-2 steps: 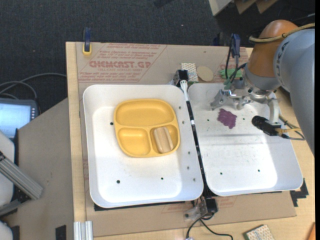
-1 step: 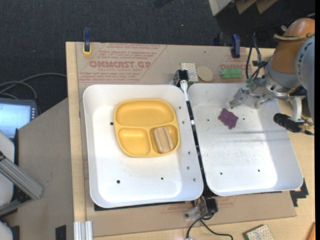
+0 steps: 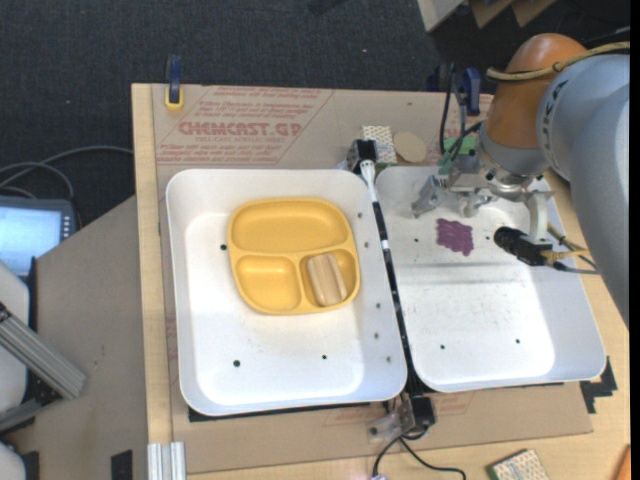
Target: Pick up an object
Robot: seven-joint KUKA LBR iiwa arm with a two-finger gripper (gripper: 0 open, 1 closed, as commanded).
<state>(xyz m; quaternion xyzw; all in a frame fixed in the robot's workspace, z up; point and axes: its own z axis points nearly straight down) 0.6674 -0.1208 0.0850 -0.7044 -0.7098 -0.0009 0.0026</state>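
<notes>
- Surface (image 3: 250,128) with a white bin (image 3: 500,348), purple blob (image 3: 455,236) lying in it.
- Claw (image 3: 452,203) just beyond the blob, honestly can't tell if it's open or closed.
- Yellow tray (image 3: 285,228) well left of the blob.

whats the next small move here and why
Probably ease the gripper a little toward the camera side and down over the purple object. It lies alone on the floor of the right bin, right beside the gripper and not yet held. The tan piece sits farther off, in the yellow plate.
</notes>
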